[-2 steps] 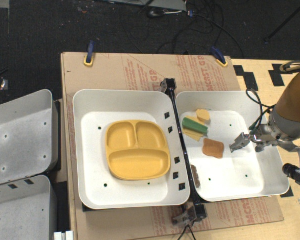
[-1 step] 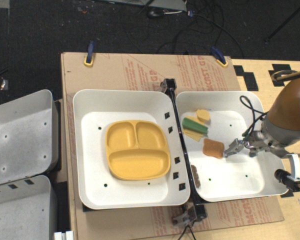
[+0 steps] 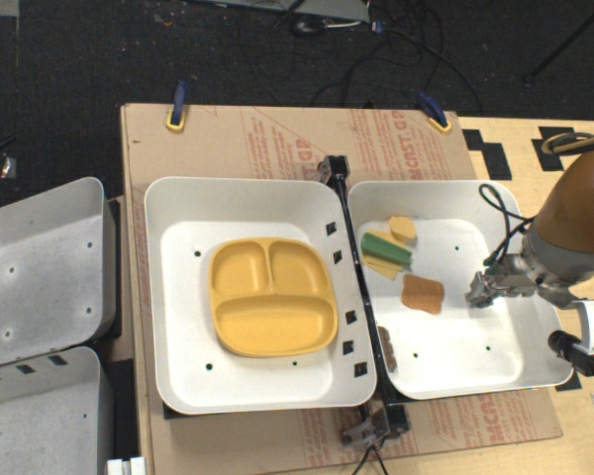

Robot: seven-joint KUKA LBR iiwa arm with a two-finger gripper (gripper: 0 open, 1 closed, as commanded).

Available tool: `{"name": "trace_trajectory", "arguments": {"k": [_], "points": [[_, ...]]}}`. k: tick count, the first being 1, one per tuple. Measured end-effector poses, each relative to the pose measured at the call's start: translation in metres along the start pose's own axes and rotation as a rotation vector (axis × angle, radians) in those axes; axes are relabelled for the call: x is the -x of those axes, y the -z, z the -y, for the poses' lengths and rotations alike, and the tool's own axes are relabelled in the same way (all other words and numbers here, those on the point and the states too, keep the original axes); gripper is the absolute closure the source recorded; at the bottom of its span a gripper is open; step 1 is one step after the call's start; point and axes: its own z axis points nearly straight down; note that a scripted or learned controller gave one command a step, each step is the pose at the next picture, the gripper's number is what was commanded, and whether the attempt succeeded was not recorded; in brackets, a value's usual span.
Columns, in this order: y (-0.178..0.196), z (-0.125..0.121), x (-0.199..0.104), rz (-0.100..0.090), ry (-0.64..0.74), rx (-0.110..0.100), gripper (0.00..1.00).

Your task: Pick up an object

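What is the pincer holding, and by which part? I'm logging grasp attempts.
Nothing: the pincer sits low in the right bin, apart from the brown block.

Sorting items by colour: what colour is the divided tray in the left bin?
Yellow, plain, no pattern: the divided tray, seen clearly in the camera view.

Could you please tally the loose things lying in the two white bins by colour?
Yellow: 3, the divided tray, the small block, the flat piece
Green: 1, the bar
Brown: 1, the block
Total: 5
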Motion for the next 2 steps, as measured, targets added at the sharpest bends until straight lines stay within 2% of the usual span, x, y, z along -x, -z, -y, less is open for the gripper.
{"name": "trace_trajectory", "arguments": {"k": [1, 2], "points": [[0.050, -0.003, -0.010, 0.001, 0.004, 0.004, 1.00], [0.094, -0.007, -0.006, 0.002, 0.003, 0.004, 1.00]]}}
